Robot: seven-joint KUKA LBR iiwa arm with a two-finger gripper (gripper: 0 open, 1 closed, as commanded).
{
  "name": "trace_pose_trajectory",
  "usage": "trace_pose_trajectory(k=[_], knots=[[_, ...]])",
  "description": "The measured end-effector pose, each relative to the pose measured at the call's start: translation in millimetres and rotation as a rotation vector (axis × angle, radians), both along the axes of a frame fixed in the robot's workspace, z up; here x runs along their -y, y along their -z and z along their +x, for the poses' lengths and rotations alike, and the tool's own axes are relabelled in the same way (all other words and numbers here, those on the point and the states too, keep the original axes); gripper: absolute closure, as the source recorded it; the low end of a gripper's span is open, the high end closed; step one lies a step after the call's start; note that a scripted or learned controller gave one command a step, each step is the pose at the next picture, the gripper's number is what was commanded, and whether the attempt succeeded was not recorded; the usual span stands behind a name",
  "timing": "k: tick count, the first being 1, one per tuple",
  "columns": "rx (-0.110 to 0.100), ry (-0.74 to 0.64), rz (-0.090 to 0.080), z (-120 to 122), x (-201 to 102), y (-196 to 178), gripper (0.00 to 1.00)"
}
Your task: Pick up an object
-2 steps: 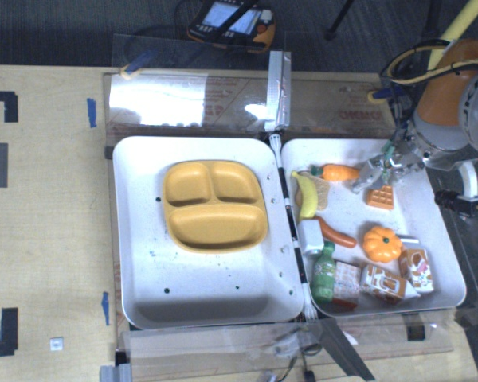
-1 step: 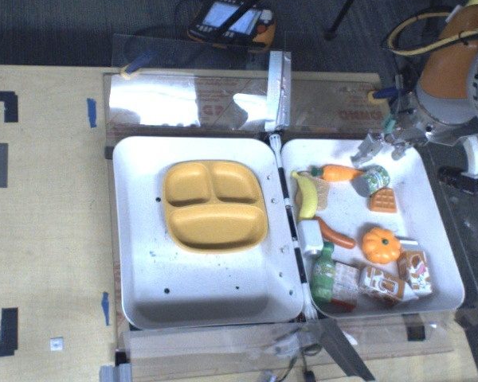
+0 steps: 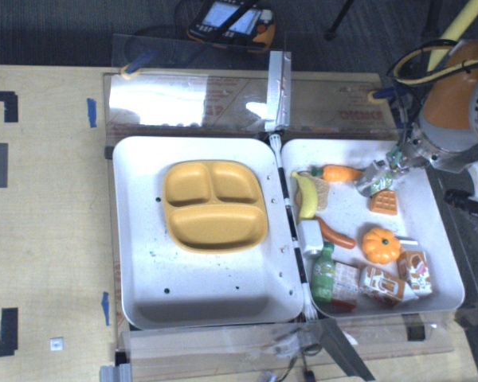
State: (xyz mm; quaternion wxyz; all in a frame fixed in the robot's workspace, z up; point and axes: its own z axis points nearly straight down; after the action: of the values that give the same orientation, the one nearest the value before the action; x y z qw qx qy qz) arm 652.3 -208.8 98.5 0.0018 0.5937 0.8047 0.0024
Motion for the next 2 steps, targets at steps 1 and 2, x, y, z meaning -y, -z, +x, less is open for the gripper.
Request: trace_pose_trajectory(k=[1,2], knots=[[0.006,-0.001,-0.004,2,1,-12,1.0],[-0.003,0.143,-0.003,16,-33,-130,1.0]])
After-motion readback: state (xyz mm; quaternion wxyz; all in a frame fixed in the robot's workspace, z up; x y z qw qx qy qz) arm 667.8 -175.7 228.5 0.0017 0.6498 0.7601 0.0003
